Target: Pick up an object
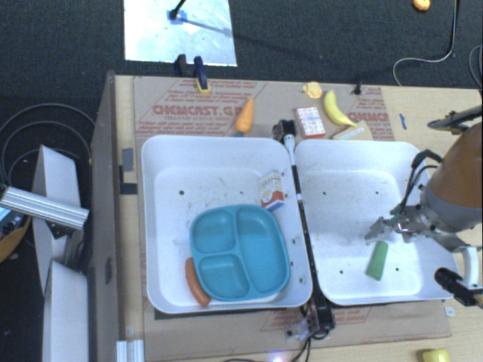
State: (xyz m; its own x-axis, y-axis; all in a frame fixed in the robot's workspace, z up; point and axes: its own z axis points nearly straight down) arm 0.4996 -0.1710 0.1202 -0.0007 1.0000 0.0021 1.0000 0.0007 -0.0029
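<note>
Nearest the lens, at the front of the left bin (153, 225), lie 1 orange sausage (196, 281) and, touching it on its right, 1 blue divided plate (240, 251). A small carton (272, 189) stands behind the plate, by the wall between the 2 bins. In the right bin (339, 202) the green block (376, 260) lies alone toward the front, well clear of every wall; it is the likeliest object for the pick. The gripper (386, 231) hangs just behind and above the block's upper end, on the grey arm (453, 194) entering from the right. Whether the gripper is open or closed cannot be told at this resolution; nothing is seen held in it.

Judged step: final alignment before descent. To do it well, the gripper would need to centre over the block's middle rather than its end, straddle the block's narrow width, descend until close to the bin floor, and close before lifting straight up. An off-centre grasp risks the block pivoting out.
</note>
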